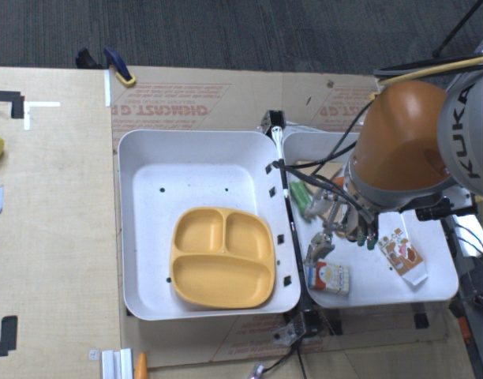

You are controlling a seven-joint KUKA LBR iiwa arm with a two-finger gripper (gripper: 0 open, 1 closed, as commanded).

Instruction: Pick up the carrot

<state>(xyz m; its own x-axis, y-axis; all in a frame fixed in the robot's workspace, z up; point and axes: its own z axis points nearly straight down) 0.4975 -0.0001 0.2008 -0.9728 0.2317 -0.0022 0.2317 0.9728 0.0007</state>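
1. White right bin (pixel 439 287): the tool (pixel 330 231) hangs low by its left wall; released or clenched, I cannot tell.
2. The carrot's place is unclear; possibly the green piece (pixel 298 198) just up-left of the tool.

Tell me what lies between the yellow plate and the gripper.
In the camera view, a strip of bare left bin floor and the bins' meeting walls, with black clips on them, lie between the plate and the gripper.

Bins: two shallow white plastic bins (pixel 139 235)
Plate: yellow-orange three-part plastic plate (pixel 223 257)
Arm: grey arm, orange band (pixel 403 144)
Bench: pale tan bench (pixel 52 275)
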